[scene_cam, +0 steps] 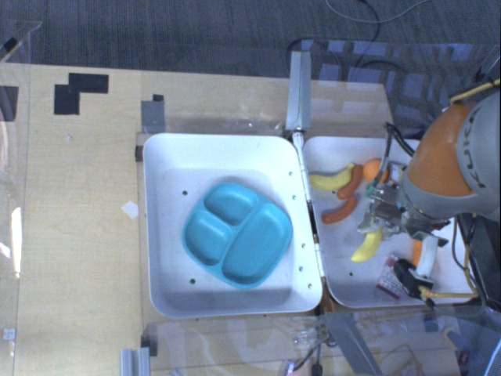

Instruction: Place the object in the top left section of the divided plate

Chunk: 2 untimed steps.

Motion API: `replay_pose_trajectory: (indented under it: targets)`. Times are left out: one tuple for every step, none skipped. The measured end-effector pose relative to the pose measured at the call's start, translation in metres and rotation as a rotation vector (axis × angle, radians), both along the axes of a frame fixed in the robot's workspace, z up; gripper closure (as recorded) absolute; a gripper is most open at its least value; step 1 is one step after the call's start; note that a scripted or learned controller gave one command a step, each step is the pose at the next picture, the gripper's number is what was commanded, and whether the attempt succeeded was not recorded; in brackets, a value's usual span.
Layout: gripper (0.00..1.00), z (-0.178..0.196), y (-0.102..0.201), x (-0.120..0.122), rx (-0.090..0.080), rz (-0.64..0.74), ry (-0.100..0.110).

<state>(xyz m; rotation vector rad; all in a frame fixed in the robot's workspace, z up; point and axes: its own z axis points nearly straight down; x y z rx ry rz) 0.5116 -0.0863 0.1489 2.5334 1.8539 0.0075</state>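
Observation:
A blue divided plate [237, 233] lies in the left bin [168, 171], with two small sections on its left side and one large section on the right. My gripper [380, 216] hangs low over the right bin [338, 284], far to the right of the plate. It sits just above a yellow banana-shaped piece [365, 246] and to the right of a red sausage [340, 210]. The wrist hides the space under the gripper.
The right bin also holds a second yellow banana [329, 180], an orange piece [370, 168], a dark packet [391, 276] and a small orange-and-white item [420, 254]. A metal divider [309, 210] runs between the two bins. Cables trail near the arm at the right.

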Motion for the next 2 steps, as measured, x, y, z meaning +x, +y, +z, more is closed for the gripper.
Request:
replay_pose_trajectory:
  targets:
    - [1.0, 0.011, 0.001, 0.002, 0.001, 0.007, -0.004]
    - [1.0, 0.022, 0.002, 0.004, 0.001, 0.014, -0.007]
